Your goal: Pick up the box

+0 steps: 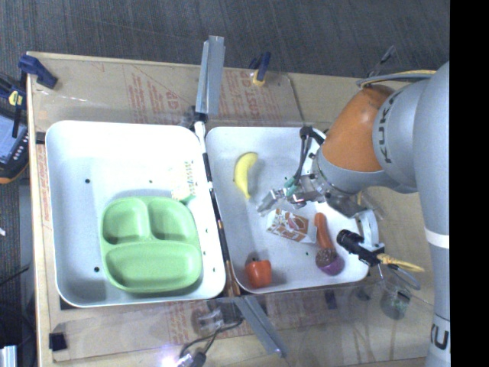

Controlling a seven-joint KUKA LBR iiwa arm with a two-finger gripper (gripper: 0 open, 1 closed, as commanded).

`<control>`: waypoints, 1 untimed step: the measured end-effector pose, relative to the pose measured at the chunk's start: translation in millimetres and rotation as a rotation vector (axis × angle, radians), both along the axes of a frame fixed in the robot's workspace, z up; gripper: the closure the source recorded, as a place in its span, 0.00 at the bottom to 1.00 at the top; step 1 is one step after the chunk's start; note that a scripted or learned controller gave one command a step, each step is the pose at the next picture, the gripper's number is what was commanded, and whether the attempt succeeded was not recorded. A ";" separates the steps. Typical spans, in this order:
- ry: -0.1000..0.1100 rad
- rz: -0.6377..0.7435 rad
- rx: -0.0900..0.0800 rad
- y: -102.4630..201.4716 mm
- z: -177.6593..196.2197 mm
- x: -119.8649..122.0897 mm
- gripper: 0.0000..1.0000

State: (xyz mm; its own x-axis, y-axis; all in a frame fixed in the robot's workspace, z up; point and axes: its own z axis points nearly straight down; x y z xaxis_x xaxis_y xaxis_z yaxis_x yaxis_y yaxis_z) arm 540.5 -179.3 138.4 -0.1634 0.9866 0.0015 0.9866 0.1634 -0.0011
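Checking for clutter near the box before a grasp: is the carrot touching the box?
Cannot tell. In the camera view the carrot lies right beside the box, at its right edge, and no plain gap or contact shows.

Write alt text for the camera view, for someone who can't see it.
A grey and orange robot arm reaches from the right, its gripper just above a small printed box in the right bin, beside a banana. A green divided tray sits in the left bin.

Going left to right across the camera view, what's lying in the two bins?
Green tray → banana → tomato → box → carrot
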 end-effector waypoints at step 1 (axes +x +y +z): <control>-0.038 -0.014 -0.013 -5.6 -32.3 -20.7 0.00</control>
